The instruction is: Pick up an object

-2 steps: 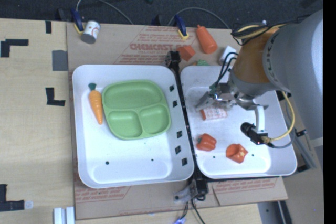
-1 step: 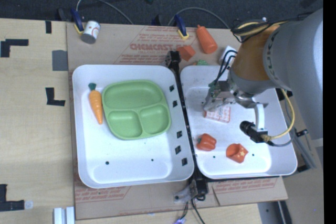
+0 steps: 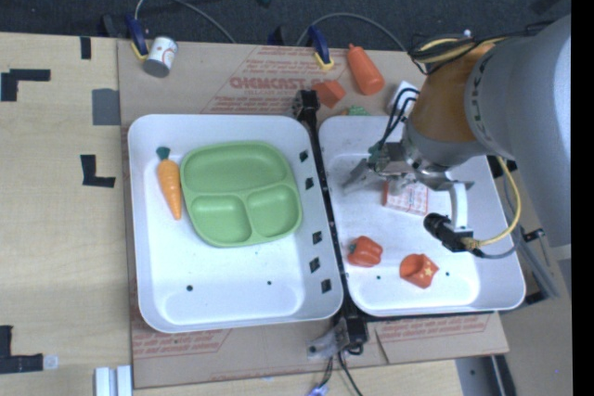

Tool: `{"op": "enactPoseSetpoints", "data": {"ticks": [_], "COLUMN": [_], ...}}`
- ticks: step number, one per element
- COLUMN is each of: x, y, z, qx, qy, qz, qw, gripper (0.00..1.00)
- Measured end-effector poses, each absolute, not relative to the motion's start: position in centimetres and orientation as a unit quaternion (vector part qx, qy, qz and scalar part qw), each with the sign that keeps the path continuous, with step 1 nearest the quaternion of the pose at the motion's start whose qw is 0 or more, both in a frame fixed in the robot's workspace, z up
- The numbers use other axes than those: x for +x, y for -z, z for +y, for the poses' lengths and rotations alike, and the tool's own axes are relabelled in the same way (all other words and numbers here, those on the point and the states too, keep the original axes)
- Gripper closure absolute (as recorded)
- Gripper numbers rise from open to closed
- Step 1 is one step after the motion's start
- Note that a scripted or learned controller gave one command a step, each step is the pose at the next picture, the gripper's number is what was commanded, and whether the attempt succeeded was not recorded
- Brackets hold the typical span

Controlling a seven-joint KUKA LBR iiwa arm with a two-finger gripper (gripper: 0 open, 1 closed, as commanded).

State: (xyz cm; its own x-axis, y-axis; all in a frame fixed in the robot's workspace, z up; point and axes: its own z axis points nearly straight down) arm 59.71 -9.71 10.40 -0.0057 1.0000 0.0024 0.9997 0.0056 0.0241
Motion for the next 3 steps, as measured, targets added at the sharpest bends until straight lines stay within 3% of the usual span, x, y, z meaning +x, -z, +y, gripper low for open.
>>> {"op": "enactPoseSetpoints", "data": {"ticks": [1,2,3], "x": [62.9,65.3,64.7], "y": [-9.0,-9.0,-9.1], "z": [-11.5,-12.8,-14.0], "qx": [0.706,0.706,0.706], "qy": [-0.0023,-0.0032,-0.0045], "qz": [0.708,0.708,0.709], "qw": [0.002,0.003,0.006], "gripper": [0.0,0.0,0.0]}}
